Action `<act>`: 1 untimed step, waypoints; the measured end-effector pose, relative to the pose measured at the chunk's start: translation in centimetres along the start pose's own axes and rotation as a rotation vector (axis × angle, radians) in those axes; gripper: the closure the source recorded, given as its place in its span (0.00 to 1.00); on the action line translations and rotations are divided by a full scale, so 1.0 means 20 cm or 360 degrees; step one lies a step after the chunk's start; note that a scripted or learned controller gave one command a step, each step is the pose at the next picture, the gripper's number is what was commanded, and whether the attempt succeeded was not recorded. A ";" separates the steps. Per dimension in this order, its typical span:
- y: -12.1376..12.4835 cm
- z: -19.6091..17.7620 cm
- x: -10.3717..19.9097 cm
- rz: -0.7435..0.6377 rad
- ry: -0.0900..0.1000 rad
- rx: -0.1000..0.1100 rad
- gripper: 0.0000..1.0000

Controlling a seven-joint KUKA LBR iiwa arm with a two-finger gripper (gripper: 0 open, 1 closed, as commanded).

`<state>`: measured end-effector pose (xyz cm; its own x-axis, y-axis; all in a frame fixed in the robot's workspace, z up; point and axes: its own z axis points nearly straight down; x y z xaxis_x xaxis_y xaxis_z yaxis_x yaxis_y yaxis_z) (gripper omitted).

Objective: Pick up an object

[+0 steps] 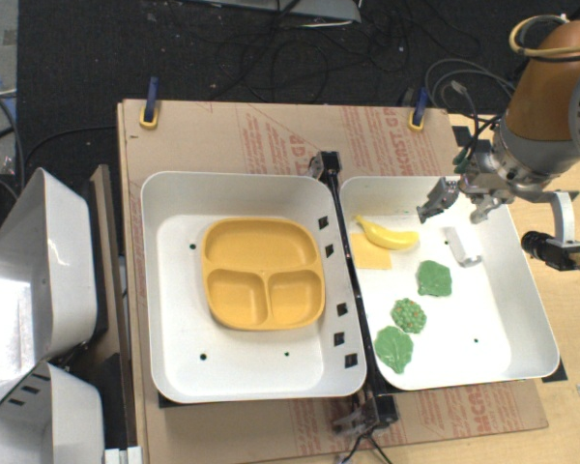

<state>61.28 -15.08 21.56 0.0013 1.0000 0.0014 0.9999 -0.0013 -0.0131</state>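
- The arm comes in at the upper right of the frame, its orange band above a grey wrist.
- The gripper hangs over the upper part of the right bin, near that bin's top edge.
- Its two fingers are spread apart, one dark tip toward the left and the other toward the right, with nothing between them.
- A yellow banana lies in the upper left part of the right bin, just left of and below the gripper, apart from the fingertips.
- A pale yellow flat piece lies under and just below the banana, touching it, close to the divider between the bins.
- A small white block lies on the bin floor just below the gripper, tilted.
- A green leafy piece sits near the middle of the right bin.
- A green bumpy piece, like a broccoli head, lies just below and left of it.
- Another green leaf piece lies lower still, near the bin's lower left corner.
- The left bin holds a yellow divided tray, with three compartments, resting flat near its centre.
- Both bins stand side by side on a brown cardboard sheet, held by two clamps at its upper edge.
- Cables run across the dark floor at the top of the frame.
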 end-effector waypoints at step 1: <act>0.01 -0.04 0.00 -0.0004 -0.0003 -0.0021 0.00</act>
<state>61.57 -15.05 22.32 -0.0013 1.0000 -0.0008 1.0000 0.0013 0.0000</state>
